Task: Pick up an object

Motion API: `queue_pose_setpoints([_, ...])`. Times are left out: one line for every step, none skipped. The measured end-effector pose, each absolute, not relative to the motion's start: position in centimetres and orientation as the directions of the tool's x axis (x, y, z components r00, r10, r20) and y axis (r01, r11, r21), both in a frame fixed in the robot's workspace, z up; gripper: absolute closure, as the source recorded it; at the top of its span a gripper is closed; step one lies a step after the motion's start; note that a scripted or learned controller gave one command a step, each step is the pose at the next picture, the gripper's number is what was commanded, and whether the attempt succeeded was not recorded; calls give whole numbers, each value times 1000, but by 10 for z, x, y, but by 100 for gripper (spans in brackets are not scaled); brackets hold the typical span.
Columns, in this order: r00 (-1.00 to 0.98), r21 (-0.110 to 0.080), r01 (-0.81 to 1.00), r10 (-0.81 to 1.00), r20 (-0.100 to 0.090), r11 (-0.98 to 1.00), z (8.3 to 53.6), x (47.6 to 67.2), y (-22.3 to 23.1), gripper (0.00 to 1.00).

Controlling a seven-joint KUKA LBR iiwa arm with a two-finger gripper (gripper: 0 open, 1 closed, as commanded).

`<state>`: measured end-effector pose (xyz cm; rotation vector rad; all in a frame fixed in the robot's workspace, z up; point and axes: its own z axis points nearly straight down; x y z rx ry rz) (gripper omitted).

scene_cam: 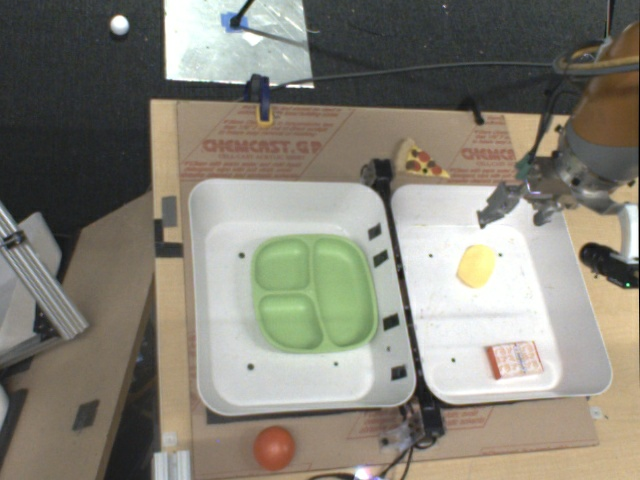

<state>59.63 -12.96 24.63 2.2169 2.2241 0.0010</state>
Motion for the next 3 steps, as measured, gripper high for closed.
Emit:
queue_pose_setpoints([-3,-1,1000,1000,0,3,202,597,-123,0])
queue_pose_setpoints([-1,-4,1000,1000,1,1,139,596,-123,0])
queue_pose_setpoints([-2,-2,1000,1000,0,2,87,596,-123,0])
